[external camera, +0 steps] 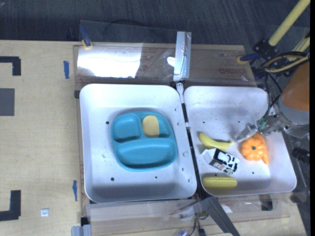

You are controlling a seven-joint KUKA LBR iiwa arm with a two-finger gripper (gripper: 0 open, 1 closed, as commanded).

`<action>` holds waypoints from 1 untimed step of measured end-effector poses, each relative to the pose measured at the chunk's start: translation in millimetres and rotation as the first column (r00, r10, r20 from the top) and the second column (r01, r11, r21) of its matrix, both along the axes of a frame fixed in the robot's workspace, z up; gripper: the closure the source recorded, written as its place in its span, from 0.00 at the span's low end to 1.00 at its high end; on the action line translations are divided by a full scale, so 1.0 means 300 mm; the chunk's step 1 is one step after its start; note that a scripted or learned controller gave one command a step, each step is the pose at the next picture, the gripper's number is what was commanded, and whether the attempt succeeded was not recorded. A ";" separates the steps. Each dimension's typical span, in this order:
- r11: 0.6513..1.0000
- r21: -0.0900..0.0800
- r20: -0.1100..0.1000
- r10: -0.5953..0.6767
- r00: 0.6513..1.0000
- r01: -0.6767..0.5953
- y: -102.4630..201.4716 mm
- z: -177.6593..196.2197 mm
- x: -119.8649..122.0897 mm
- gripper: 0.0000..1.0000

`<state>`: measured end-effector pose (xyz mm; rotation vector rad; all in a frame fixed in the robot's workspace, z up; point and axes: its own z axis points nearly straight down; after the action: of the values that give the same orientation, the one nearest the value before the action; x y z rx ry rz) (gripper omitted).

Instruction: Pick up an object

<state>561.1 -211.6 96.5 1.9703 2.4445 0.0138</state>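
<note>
Pincer at right bin right edge — just above orange pumpkin; grip state cannot tell.

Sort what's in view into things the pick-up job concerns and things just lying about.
Job:
gripper, at the right bin
pumpkin, closest to it
banana
black-and-white car
yellow piece

Lying about:
blue tray in the left bin
yellow item in the tray's upper right compartment

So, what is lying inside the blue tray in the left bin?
The blue tray holds one yellow rounded object, in its upper right compartment. The other two compartments show bare blue. What is under that object is covered.
</note>
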 end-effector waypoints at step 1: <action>0.999 0.010 -0.005 -0.050 0.999 0.050 -0.001 -0.025 0.051 0.00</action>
<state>576.5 -211.9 89.1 2.0369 2.4023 0.0211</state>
